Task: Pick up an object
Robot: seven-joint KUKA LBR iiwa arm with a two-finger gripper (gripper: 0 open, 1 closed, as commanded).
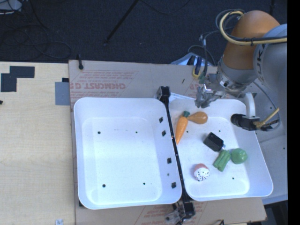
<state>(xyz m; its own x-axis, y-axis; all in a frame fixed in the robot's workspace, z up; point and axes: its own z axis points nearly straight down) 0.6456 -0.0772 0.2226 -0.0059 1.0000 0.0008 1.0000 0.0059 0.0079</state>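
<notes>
Down front in the right bin sits a spotted ball. Above the far rim hangs the gripper, nearest an orange pear-shaped toy; it should drop straight down.

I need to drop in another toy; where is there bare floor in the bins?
The left white bin is bare throughout. In the right white bin, floor is free along the near edge. Its middle is crowded: orange carrot, black block, green pickle, red-capped white ball.

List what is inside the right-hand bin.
In the right bin: a carrot, orange oval piece, black block, green vegetable, green ball, red-and-white piece. Anything beneath them is covered.
</notes>
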